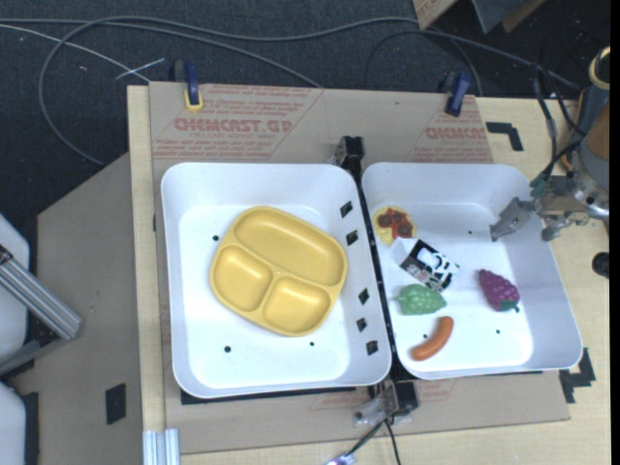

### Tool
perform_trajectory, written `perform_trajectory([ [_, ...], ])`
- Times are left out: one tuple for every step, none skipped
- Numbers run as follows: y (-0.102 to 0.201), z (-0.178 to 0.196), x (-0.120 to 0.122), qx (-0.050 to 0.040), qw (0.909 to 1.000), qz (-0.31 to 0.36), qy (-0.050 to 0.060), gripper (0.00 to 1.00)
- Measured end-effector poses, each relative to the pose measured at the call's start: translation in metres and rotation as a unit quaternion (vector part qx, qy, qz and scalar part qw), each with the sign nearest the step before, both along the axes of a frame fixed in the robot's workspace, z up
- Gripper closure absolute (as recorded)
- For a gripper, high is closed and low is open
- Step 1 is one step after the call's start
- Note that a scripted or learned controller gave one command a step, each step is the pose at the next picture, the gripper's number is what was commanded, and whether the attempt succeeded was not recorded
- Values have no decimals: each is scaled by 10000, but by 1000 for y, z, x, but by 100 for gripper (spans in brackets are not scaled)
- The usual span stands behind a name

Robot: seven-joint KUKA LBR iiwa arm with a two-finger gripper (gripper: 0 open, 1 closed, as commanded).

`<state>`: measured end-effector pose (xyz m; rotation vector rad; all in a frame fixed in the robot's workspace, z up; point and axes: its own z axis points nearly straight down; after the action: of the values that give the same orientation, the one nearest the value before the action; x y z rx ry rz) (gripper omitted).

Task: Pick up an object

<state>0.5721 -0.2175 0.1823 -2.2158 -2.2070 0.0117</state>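
1. One grey arm with an orange band enters from the right edge; its metal hand (528, 219) hangs over the upper right part of the right bin, pointing left and downward. Whether its fingers are spread or closed cannot be told, and nothing is seen between them.
2. Right shallow white plastic bin (552, 352), glossy with rounded corners, holds five small things, all well apart from the hand:
   - red and yellow toy food piece (394, 223), lumpy, near the upper left wall;
   - black and white boxy item (428, 263), printed and tilted, just below it;
   - green knobbly toy vegetable (420, 300), touching or just beside the boxy item's lower edge;
   - purple toy grape bunch (498, 290), bumpy and oval, right of centre, the nearest to the hand;
   - orange toy sausage (433, 338), smooth and curved, lying slantwise near the front wall.
3. Left shallow white plastic bin (184, 347), same make, holds a yellow plastic divided tray (278, 270), smooth, rounded, with three compartments, lying flat and turned at a slant.
4. Pale wooden bench (145, 260) carries both bins side by side; a brown sheet with red lettering (237, 119) lies along the back, pinned by two blue clamps (191, 83).
5. Dark carpet floor (87, 27) behind the bench, crossed by thin cables (58, 66).
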Motion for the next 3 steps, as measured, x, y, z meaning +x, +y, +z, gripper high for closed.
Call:
perform_trajectory([
  [1, 9, 4, -20, 10000, 21, -73, 0],
  [2, -37, -5, -9, 10000, 17, -47, 0],
  [6, -100, -6, 5, 10000, 24, -46, 0],
])
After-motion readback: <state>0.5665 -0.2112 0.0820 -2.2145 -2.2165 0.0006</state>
